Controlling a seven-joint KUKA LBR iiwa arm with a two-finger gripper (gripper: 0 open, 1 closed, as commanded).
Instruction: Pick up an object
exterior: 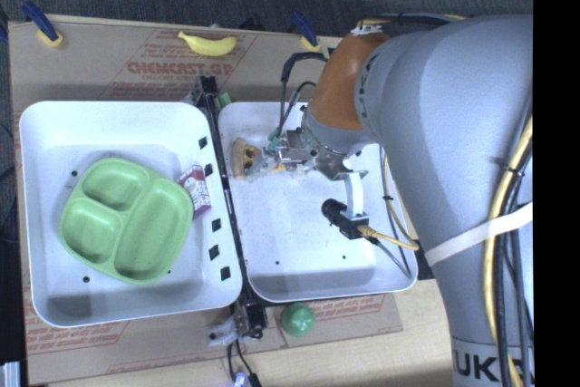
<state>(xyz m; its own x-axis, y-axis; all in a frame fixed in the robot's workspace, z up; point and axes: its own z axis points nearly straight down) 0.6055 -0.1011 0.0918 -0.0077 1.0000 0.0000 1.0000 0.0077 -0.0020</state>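
From above, the gripper (272,151) sits low in the right bin (299,281), at its upper left part, just beside a small yellowish object (243,155) near the bin's left wall; I cannot tell how the gripper is set. The left bin (54,304) holds a green divided plate (125,217) with a small red packet (195,188) at its right edge, and a green ball (296,318) lies on the bench below the right bin.

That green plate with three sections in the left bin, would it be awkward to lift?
Probably a little. The green divided plate looks like stiff moulded plastic, so it should hold its shape and feel light. It lies flat and wide in the left bin, so it would likely slide rather than tip, and only its thin rim offers a grip.
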